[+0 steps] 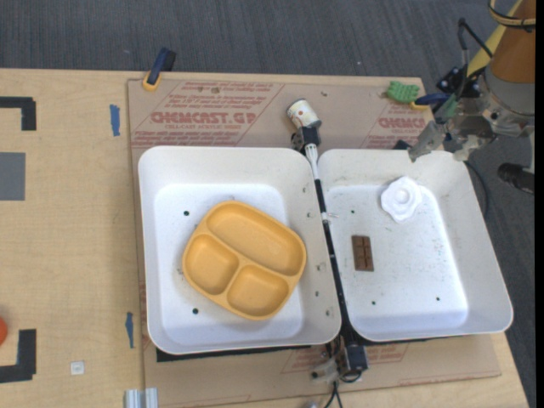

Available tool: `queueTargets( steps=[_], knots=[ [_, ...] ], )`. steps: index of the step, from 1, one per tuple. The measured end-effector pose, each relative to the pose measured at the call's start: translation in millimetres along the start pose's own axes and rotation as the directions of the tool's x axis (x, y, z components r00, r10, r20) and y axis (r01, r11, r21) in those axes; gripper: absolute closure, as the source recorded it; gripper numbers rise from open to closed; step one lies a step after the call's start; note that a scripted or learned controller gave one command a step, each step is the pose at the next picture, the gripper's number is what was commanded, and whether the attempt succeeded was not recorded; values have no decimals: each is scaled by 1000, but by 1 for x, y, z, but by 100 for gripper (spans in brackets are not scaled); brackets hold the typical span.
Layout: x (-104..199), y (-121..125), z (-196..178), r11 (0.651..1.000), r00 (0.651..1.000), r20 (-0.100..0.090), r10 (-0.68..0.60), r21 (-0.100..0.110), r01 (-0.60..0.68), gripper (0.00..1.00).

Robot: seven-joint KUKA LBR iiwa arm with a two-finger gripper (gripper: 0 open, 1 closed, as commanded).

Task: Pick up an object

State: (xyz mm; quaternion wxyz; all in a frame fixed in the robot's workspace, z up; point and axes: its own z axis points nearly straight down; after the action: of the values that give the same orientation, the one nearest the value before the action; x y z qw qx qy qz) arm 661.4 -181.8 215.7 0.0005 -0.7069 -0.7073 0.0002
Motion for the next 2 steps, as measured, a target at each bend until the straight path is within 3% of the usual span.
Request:
queueTargets(
  steps=[1,2],
  knots=[
    [24,-23,130,985,985,2,-172,-3,172,0],
    [24,-22,119,985,985,4,-172,-8,172,100]
  ],
)
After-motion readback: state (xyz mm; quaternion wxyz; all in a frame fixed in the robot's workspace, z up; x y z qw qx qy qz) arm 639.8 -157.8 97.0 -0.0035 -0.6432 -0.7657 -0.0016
